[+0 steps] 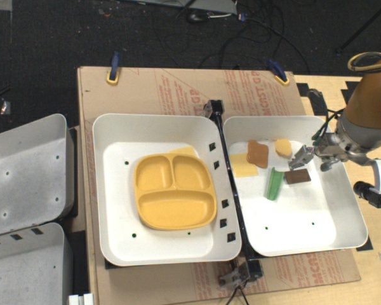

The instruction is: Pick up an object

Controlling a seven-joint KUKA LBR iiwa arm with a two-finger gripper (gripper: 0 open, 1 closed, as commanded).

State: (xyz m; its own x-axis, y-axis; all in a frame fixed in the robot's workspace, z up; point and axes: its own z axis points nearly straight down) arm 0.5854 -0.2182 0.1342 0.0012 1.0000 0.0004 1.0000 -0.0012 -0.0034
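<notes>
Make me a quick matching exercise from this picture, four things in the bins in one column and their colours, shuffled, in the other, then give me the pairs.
Things:
1. divided tray in the left bin
2. stick in the right bin
3. block nearest the divider
4. flat piece by the gripper

Colours:
A. dark brown
B. yellow
C. reddish brown
D. green

Pairs: 1-B, 2-D, 3-C, 4-A

In the right bin we see five small items lying flat: a pale yellow slab, a brown block touching it, a round yellow piece, a green stick, a dark brown block.
</notes>
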